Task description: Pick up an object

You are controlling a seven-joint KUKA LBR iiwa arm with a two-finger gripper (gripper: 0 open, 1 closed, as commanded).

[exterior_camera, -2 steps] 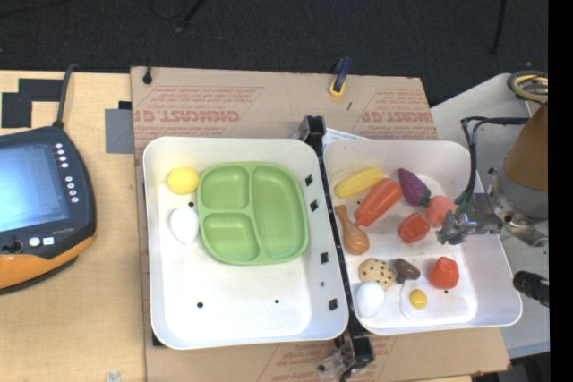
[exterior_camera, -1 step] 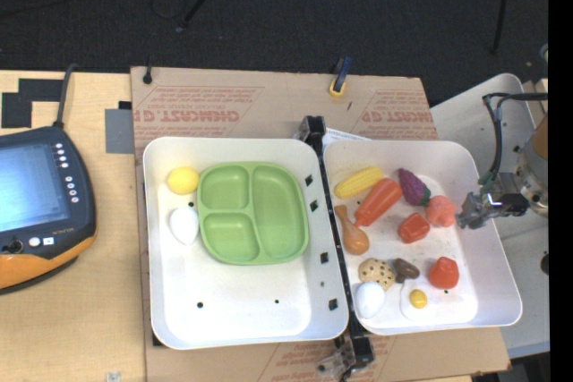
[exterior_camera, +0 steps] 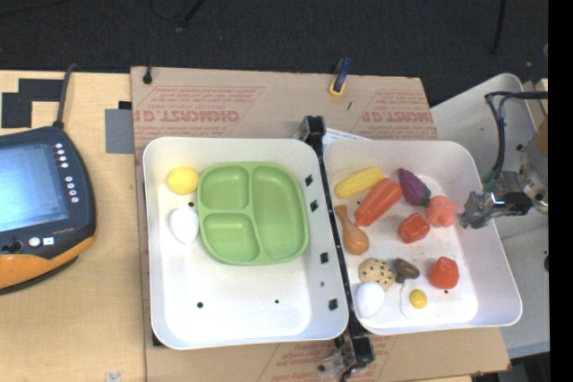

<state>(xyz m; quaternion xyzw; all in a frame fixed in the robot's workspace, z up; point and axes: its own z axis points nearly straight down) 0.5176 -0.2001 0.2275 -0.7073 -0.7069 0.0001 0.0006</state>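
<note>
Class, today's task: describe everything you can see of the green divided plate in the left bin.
The green divided plate is a rounded rectangle of light green, plastic-looking material with a raised rim. Ridges split it into three compartments: two smaller ones on its left side and one long one on its right. It lies flat and upright in the upper middle of the left bin. A yellow lemon and a white egg sit just beside its left edge.
</note>
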